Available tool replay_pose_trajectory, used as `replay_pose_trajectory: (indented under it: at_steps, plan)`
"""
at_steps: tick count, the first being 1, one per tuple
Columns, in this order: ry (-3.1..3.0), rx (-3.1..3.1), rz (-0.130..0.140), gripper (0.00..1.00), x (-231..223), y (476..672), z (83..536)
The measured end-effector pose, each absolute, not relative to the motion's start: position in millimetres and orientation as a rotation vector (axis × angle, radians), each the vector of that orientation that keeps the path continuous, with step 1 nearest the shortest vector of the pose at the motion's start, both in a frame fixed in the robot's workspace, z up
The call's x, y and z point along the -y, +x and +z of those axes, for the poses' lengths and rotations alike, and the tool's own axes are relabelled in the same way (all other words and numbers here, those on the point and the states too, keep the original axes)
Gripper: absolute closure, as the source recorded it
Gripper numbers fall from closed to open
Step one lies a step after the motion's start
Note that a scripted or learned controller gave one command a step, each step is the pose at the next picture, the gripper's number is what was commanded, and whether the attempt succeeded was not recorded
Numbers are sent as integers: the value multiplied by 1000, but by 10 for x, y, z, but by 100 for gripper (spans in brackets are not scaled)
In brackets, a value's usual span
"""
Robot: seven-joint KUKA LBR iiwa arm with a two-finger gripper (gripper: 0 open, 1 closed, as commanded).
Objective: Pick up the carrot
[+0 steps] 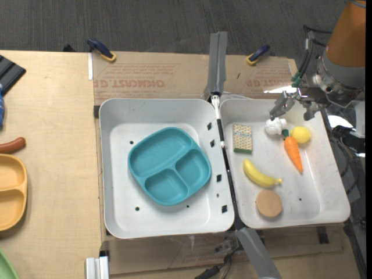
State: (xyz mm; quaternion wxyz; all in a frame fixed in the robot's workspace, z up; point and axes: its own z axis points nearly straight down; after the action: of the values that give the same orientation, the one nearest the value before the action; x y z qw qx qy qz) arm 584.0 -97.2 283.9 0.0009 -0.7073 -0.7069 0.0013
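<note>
Nearest the lens, at the right bin's [325, 217] front edge, sits a round tan disc [269, 204]; banana [261, 174] just behind it.

Gripper [294, 104] hovers over the bin's back right corner; fingers [281, 105] look spread, nothing between them; one dark finger points down toward a small white lump [275, 126].

Outward from the fingers: white lump at roughly 7 o'clock, near; lemon [301, 134] at 6 o'clock, close under the wrist; carrot [293, 151] also about 6 o'clock, further out, green top toward the gripper, tip pointing to the bin's front right; its top end appears to touch or nearly touch both lemon and white lump; cracker box [242, 138] at 8 o'clock, apart. Left bin [110, 156] holds a teal divided plate [168, 165]; not relevant.

Risks, judged:
- crowding at the carrot's top; a descent there could clip the lemon or lump, or close on the wrong item;
- carrot tapers and lies slanted; jaws not set across its width may squeeze it out sideways;
- grasp near the thin tip likely to slip; mid-body looks safer.
</note>
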Motion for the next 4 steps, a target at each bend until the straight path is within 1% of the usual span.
replay_pose_trajectory:
  at_steps: [1,2,3,4]
  plan:
    - [-1923,2483,3,0,1812,5996,2114]
    - [-2053,2379,0,0,1958,5983,1065]
    - [-2060,2378,-2,100,1974,5988,1170]
    - [-2608,1751,3,100,1638,5562,1859]
